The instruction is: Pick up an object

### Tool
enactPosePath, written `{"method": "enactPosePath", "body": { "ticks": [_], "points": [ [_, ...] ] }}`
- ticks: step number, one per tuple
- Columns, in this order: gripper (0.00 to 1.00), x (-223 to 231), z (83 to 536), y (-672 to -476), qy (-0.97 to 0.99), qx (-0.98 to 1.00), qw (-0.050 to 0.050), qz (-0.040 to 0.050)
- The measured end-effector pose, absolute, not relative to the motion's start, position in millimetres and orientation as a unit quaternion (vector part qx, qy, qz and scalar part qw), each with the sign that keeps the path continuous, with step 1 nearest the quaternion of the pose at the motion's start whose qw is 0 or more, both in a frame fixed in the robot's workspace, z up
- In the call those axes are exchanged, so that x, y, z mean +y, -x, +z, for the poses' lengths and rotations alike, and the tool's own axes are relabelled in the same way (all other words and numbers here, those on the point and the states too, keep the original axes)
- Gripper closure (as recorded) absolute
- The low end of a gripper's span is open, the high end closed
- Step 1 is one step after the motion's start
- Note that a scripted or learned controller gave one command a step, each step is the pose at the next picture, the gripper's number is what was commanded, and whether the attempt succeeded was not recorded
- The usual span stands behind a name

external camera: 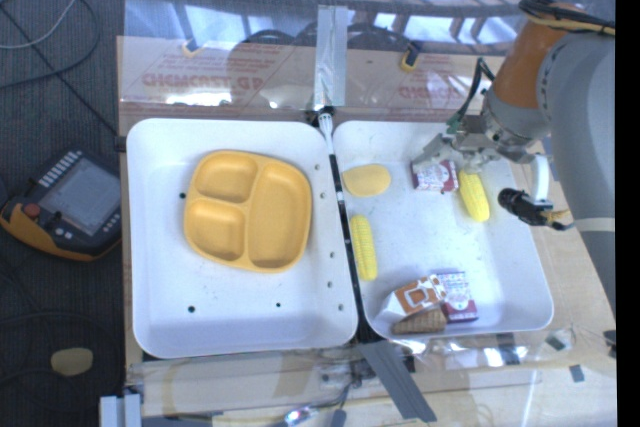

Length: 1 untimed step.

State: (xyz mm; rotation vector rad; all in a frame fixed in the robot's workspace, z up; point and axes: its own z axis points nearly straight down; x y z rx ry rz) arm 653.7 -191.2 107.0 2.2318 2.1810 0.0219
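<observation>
My gripper (pixel 456 151) hangs low over the back of the right bin (pixel 520 285), at the end of the grey arm with its orange band (pixel 527 55). Right under it lie a small red and white packet (pixel 435 178) and a yellow corn cob (pixel 474 196), one on each side of it. Whether it touches either one I cannot tell. Also in the right bin are a pale yellow oval piece (pixel 366 180), a second corn cob (pixel 363 246) along the left wall, and an orange and red snack pack (pixel 436 300) near the front.
The left bin (pixel 160 315) holds a yellow divided plate (pixel 248 209). A ridge (pixel 340 215) separates the two bins. A clear panel (pixel 250 75) stands behind them. A handheld pendant (pixel 65 205) lies on the floor at left. The arm's body (pixel 590 145) crowds the right bin's right side.
</observation>
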Motion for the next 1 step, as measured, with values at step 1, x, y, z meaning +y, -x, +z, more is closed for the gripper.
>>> {"method": "enactPosePath", "body": {
  "ticks": [1],
  "points": [
    [0.0, -208.4, 105.0, -609.6, -0.712, 0.701, 0.014, 0.0159]
  ]
}}
